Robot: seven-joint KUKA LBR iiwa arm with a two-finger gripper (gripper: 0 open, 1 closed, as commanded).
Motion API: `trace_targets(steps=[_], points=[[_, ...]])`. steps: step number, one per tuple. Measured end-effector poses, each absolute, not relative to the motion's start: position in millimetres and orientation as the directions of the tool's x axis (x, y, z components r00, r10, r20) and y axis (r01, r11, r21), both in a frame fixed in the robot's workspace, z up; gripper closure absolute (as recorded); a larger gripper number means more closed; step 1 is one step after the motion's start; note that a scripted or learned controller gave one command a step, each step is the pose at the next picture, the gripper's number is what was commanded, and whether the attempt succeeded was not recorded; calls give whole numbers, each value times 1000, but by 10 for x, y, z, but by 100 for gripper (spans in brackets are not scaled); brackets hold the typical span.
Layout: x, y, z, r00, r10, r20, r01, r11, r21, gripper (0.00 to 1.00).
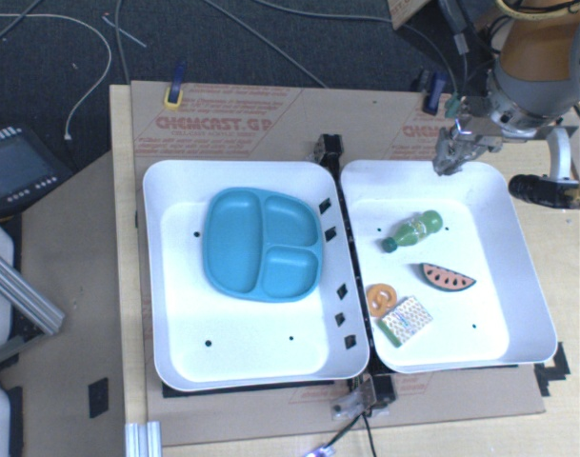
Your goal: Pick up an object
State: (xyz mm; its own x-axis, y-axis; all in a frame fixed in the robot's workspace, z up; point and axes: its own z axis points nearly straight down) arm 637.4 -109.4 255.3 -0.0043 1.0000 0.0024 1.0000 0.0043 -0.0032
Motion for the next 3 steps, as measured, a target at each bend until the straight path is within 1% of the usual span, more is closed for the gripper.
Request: trace_targets(steps=[1,2,3], points=[[6200,-581,2413,-4,1000,3,1000,4,-4,100],[5994,-145,2477,-5,1000,3,1000,5,-3,100],[5769,393,2332,-5,1000,3,1000,5,-5,100]])
